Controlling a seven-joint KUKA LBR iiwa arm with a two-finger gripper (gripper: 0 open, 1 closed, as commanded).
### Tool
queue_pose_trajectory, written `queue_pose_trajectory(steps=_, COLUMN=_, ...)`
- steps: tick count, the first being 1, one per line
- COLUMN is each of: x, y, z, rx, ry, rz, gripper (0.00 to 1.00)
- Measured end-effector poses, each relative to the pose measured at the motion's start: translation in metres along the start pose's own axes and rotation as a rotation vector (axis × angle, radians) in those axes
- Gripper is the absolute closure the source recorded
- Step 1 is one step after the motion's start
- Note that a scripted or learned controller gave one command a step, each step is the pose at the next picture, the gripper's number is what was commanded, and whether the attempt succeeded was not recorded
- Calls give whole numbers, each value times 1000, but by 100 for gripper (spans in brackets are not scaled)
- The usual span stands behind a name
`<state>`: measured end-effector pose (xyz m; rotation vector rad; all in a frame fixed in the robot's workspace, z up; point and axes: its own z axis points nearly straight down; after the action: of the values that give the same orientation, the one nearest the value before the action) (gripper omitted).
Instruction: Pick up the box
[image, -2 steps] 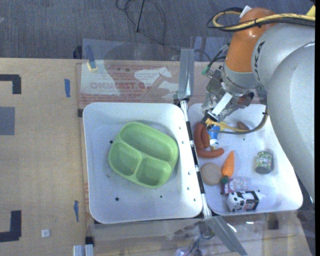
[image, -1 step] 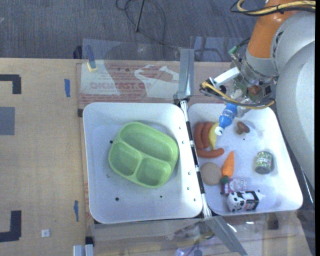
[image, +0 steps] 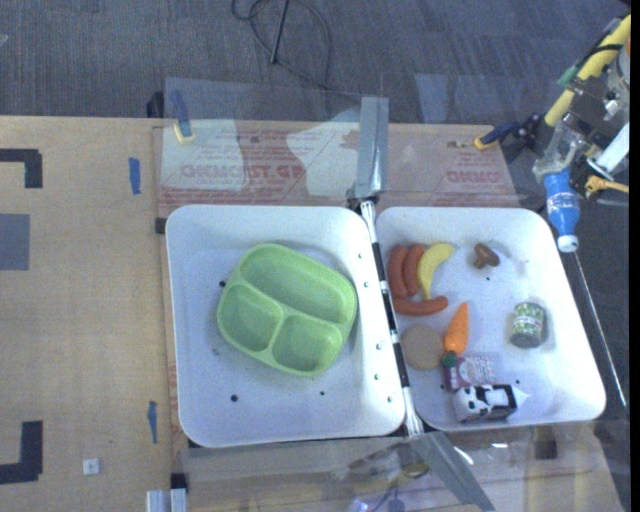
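**Box lies at near edge of right bin, arm off at far right**

Nearest of all, at the front edge of the right bin (image: 585, 385), lies the box (image: 484, 400), a small white-and-black carton on its side. A pink-red packet (image: 467, 370) touches it just behind, toward the bin's middle wall. Beyond those, a round tan disc (image: 423, 346) lies flat against the divider side, and an orange carrot (image: 457, 327) leans beside it, its tip pointing away from the camera. Well apart to the right stands a small jar (image: 527, 324) with a greenish label, upright on the bin floor.

Farther back in the same bin, a red-orange sausage (image: 420, 306) lies crosswise, and behind it two more sausages (image: 406, 268) sit side by side next to a yellow banana (image: 435, 266). A small brown item (image: 486, 256) rests alone near the far right corner.

In the left bin (image: 190, 400), a green divided plate (image: 287, 309) with three compartments sits near the middle, tilted a little on the bin floor.

Both bins rest on the wooden counter (image: 80, 300), which carries black and blue tape marks at the left.

At the far right corner of the view, outside the bins, the tool (image: 585, 120) hangs among yellow and blue fittings; whether it is released or clenched cannot be told. It is well apart from the box.
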<state>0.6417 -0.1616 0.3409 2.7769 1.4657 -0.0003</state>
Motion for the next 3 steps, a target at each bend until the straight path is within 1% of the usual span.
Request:
queue_pose_trajectory(steps=1, x=28, y=-29, z=126, rx=4, ry=0, rz=-18, gripper=100)
queue_pose_trajectory(steps=2, x=30, y=10, z=145, rx=2, ry=0, rz=400, gripper=100)
queue_pose_trajectory(steps=3, x=-34, y=-10, z=125, rx=6, ry=-2, rz=768, gripper=100)
